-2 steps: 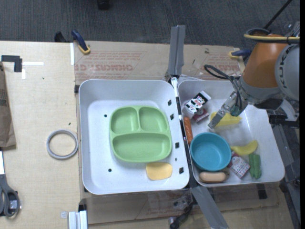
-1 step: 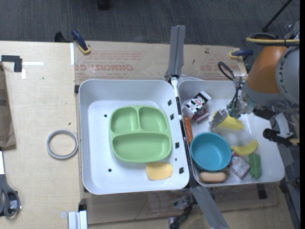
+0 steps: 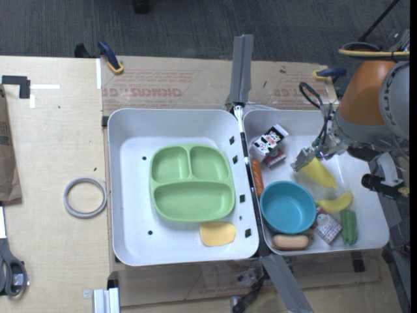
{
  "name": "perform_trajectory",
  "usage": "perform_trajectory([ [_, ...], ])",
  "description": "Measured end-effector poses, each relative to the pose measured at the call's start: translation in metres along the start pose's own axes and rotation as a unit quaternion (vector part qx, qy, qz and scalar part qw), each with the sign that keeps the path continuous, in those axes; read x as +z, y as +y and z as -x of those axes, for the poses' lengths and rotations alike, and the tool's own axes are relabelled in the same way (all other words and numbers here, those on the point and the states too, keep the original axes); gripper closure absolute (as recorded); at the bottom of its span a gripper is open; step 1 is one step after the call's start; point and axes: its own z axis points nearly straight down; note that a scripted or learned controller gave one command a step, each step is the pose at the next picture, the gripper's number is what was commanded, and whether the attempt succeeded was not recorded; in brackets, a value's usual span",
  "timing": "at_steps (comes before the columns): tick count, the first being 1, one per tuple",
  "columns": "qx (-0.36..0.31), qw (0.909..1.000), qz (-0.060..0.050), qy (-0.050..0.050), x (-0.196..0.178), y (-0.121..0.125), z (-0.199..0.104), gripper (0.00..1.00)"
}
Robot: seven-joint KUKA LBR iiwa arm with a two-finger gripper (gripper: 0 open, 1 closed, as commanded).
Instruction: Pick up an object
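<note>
My gripper (image 3: 307, 158) hangs over the upper middle of the right bin (image 3: 371, 240), its tip right against a yellow wedge-shaped object (image 3: 320, 173); whether it grips that object I cannot tell. Around it in this bin lie a black-and-white box (image 3: 269, 141), an orange stick (image 3: 256, 176) along the left wall, a blue bowl (image 3: 287, 207), a yellow banana (image 3: 335, 203), a green vegetable (image 3: 349, 227), a small packet (image 3: 327, 227) and a sausage (image 3: 290, 241).
The left bin (image 3: 124, 175) holds a green divided plate (image 3: 192, 182) and a pale yellow block (image 3: 217, 233). On the bench to the left lie a tape ring (image 3: 85, 196) and scissors (image 3: 10, 276). A grey divider bar (image 3: 242, 70) rises between the bins.
</note>
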Motion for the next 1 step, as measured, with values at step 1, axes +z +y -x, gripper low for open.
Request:
perform_trajectory([
  [1,0.021,0.9998,0.001,-0.001,-0.1088,0.0615,-0.024,1.0],
])
